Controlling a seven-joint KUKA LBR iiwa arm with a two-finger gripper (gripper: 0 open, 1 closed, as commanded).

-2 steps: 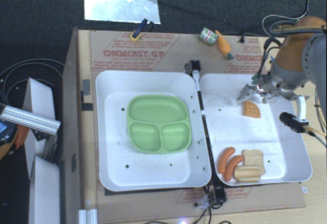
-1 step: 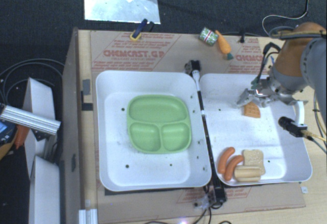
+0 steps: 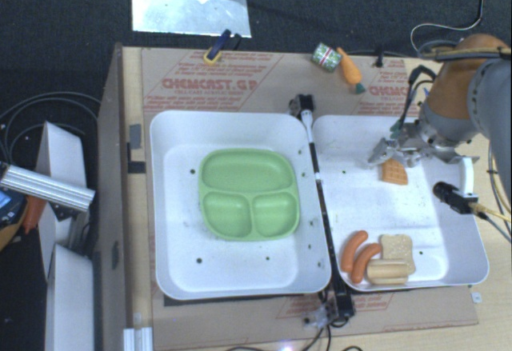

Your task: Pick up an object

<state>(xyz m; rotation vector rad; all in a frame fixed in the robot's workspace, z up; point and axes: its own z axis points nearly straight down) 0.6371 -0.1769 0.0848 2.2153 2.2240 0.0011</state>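
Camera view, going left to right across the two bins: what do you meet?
Green divided plate → sausages → cracker under the gripper, with the bread slice below it in the view; those two overlap in order.

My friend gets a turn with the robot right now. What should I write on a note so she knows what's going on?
Gripper: low in the right white bin, near its back, right over the flat orange cracker-shaped toy. The view does not show that it has a grip on the toy.
Also in the right bin, front corner: two orange toy sausages, a tan toy bread slice and a pale toy bun.
Left white bin: a green divided plastic plate.
Done: nothing lifted yet.
Left: get a firm hold on one toy and raise it.
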